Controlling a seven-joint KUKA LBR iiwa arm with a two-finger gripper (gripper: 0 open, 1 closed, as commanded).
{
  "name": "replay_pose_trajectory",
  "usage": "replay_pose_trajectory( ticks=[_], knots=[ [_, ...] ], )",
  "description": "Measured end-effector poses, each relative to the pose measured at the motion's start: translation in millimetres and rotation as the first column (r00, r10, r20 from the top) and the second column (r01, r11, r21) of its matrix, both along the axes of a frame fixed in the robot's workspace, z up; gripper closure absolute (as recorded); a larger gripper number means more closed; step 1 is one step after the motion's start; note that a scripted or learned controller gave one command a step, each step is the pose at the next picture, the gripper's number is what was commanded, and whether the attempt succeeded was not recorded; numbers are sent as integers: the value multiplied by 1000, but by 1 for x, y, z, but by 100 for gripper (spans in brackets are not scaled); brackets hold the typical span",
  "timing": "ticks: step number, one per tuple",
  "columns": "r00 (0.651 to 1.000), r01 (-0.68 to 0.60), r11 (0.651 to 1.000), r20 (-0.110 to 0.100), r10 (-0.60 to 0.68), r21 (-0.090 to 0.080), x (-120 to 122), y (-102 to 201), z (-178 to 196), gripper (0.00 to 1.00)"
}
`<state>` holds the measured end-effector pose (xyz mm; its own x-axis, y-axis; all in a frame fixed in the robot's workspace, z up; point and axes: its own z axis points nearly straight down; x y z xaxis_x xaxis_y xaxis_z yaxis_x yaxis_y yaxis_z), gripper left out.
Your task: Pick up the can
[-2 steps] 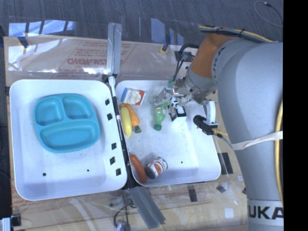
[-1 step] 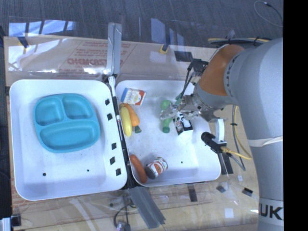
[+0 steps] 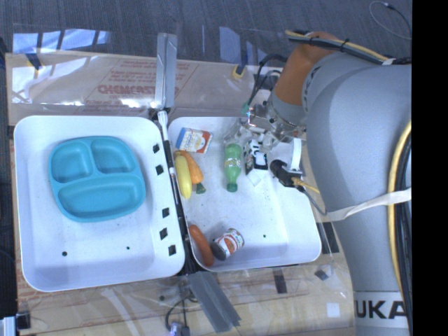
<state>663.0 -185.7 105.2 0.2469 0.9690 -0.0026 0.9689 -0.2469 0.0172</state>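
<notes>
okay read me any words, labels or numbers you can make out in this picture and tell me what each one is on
"UKA": white letters on the arm's base, cut off at the left by the arm's edge.
Red print on the clear plastic sheet behind the bins: too blurred to read.
Label on the can: red and white, too small to read.
Front of the small carton: orange and white, text unreadable.
Label on the green bottle: unreadable.

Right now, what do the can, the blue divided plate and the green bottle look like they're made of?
The can looks like metal under a glossy red and white printed label, with a pale end face. The blue divided plate looks like matte moulded plastic, evenly coloured. The green bottle seems translucent plastic, though glass can't be excluded.
</notes>
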Motion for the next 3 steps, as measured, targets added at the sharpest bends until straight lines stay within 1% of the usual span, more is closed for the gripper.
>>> replay_pose_trajectory(
  ticks=[1, 2, 3],
  knots=[
    [995, 96, 995, -18, -96, 8, -26, -15, 17, 0],
    [995, 96, 995, -18, -96, 8, -26, -15, 17, 0],
    [990, 144, 990, 7, -144, 1, 1, 62, 2, 0]
  ],
)
